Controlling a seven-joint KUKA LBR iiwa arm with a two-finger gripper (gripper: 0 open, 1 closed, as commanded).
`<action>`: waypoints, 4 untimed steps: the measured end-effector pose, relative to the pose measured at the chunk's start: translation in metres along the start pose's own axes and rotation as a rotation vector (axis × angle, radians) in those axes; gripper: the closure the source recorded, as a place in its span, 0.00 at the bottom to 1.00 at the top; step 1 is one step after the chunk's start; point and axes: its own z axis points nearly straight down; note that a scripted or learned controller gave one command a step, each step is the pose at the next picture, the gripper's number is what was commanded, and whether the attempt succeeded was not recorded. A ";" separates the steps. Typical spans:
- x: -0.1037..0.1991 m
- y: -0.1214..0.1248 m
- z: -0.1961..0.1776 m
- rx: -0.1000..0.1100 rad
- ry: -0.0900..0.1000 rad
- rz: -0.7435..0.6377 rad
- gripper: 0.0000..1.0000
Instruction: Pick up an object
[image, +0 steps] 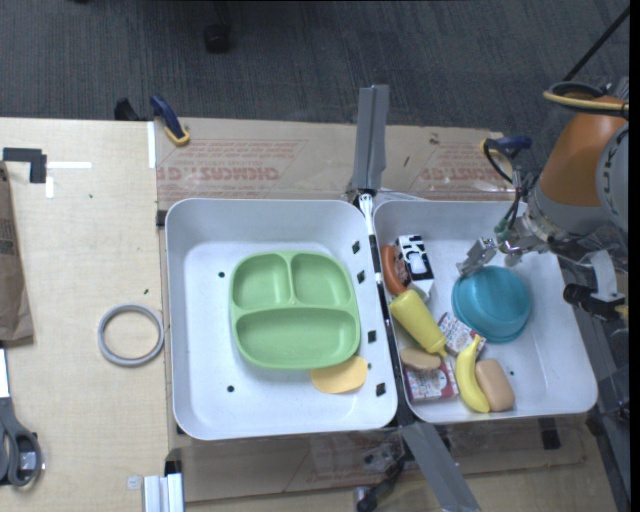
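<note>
The hand hovers just above the far rim of the blue bowl, holding nothing I can see, though whether it is released or clenched I cannot tell; the bowl sits upside down in the right bin, right of the yellow bottle. It looks like light, stiff, slick plastic, so its domed back probably offers little purchase; the rim edge seems the better hold.

pincer over right bin – by blue bowl | green plate – left bin

The grey arm reaches in from the right, its gripper angled down-left, low.
</note>
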 end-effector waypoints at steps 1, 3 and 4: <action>0.014 0.002 0.002 0.003 0.000 0.263 0.00; 0.014 0.003 -0.008 0.002 -0.002 0.260 0.00; 0.025 -0.010 0.001 0.003 -0.001 0.205 0.00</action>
